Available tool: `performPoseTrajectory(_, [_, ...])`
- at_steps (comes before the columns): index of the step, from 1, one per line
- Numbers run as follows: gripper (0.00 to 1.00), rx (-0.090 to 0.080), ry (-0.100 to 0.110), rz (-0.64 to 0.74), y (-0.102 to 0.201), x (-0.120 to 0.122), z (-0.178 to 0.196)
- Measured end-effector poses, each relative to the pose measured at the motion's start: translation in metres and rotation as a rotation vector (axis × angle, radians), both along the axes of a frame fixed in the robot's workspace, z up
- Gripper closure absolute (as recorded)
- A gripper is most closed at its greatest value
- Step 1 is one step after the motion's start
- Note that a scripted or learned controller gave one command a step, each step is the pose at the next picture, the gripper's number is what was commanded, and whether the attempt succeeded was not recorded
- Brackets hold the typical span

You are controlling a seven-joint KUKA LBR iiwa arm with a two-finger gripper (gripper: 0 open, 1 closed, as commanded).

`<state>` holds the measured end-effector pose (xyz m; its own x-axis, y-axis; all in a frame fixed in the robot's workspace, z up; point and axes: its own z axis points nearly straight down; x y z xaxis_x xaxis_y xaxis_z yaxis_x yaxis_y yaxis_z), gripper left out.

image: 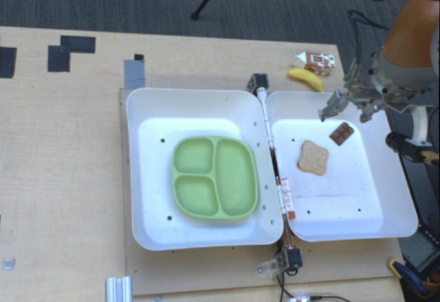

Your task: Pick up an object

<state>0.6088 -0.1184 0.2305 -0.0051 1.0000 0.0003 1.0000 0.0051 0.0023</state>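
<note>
Hovering above the far edge of the right shallow white bin [395, 214], the two-finger gripper [350, 106] has its jaws spread and holds nothing. Probably it stands there to come down on the small brown rectangular block [342, 133] just below it. The tan toast-shaped slice [313, 157] lies near, toward the bin's middle.

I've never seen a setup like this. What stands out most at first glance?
The eye lands first on the bright green divided plate lying in the left white bin. Next comes the grey and orange robot arm at the right, its gripper above the right white bin's far edge, near a slice of bread and a small brown block. A yellow banana lies on the bench behind the bins.
</note>
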Motion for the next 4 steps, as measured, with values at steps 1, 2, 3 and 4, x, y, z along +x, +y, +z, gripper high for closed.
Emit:
performPoseTrajectory(1, [0.0,-0.001,0.003,-0.004,-0.043,-0.08,-0.077])
performPoseTrajectory(2, [0.0,0.0,-0.004,-0.002,0.022,-0.12,-0.144])
performPoseTrajectory(3, [1.0,-0.001,-0.011,-0.001,0.022,-0.118,-0.132])
performPoseTrajectory(4, [1.0,0.0,-0.002,0.0,0.049,-0.121,-0.044])
